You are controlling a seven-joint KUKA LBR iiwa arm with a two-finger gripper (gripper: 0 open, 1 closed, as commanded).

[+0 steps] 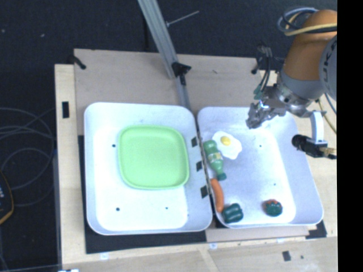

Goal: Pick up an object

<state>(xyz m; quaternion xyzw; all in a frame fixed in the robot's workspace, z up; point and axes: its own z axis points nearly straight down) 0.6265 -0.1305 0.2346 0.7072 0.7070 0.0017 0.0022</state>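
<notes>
The right bin (295, 169) holds several toy foods. A fried egg (227, 144) lies near its upper left. Along the left wall lie a green bottle-like item (213, 156) and an orange carrot (217, 192). A dark green piece (232, 212) rests at the lower left, and a red and green fruit (273, 207) sits at the lower right. My gripper (257, 119) hangs over the bin's upper part, up and to the right of the egg, apart from every object. Nothing shows between its fingers.
A light green plate (153, 156) lies in the left bin (102, 152). A grey metal pole (161, 35) slants down to the divider between the bins. Cables hang by the arm at the right, and a black fitting (306, 144) sits at the right bin's edge.
</notes>
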